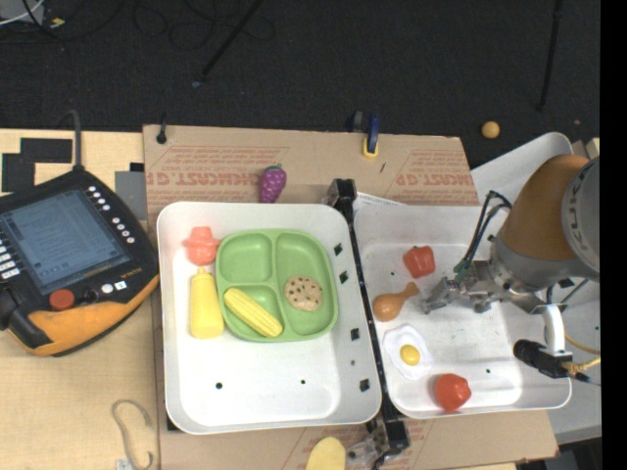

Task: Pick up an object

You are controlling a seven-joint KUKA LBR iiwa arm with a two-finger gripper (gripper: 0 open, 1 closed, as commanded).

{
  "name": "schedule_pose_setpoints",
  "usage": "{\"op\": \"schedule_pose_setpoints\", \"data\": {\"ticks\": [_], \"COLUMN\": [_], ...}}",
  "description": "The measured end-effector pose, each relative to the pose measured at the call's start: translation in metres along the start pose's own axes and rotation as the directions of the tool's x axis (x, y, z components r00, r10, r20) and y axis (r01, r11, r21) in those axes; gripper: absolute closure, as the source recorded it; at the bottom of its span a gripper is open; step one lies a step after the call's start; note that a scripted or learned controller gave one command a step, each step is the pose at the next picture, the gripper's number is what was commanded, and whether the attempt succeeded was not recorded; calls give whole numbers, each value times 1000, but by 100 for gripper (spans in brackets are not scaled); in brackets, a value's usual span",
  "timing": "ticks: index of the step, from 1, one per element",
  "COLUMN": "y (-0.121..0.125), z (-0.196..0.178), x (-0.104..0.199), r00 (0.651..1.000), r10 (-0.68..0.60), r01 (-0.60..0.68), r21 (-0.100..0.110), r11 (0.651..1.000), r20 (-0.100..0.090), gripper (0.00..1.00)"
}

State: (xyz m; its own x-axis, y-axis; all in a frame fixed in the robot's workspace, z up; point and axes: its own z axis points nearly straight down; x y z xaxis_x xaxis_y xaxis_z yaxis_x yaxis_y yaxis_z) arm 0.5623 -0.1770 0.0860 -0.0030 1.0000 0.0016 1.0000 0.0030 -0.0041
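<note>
My gripper (438, 299) hangs low in the right bin (490, 225), its tip pointing left. Just left of that tip lies a brown chicken drumstick (391, 304), close to it; I cannot tell whether they touch. A red pepper (419, 260) sits a little above the tip. A fried egg (408, 352) lies below it, and a red tomato (452, 391) rests near the bin's front edge. Nothing is seen held in the gripper.
The left bin (255, 399) holds a green divided plate (276, 253) with corn (253, 312) and a cookie (304, 293), a yellow bottle (204, 305) and a pink toy (200, 246). Purple grapes (272, 182) lie behind it. A teach pendant (69, 253) sits far left.
</note>
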Motion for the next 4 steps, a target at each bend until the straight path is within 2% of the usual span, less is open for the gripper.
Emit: {"op": "schedule_pose_setpoints", "data": {"ticks": [1,3,4], "y": [0,-1,-1], "z": [-12,-137,-142], "x": [-1,-3,-4], "r00": [1000,1000,1000], "r10": [2,3,2], "r01": [-2,-3,-2], "r21": [-1,-7,-4], "r11": [1000,1000,1000], "r20": [-1,2,1], "gripper": [100,100,100]}}
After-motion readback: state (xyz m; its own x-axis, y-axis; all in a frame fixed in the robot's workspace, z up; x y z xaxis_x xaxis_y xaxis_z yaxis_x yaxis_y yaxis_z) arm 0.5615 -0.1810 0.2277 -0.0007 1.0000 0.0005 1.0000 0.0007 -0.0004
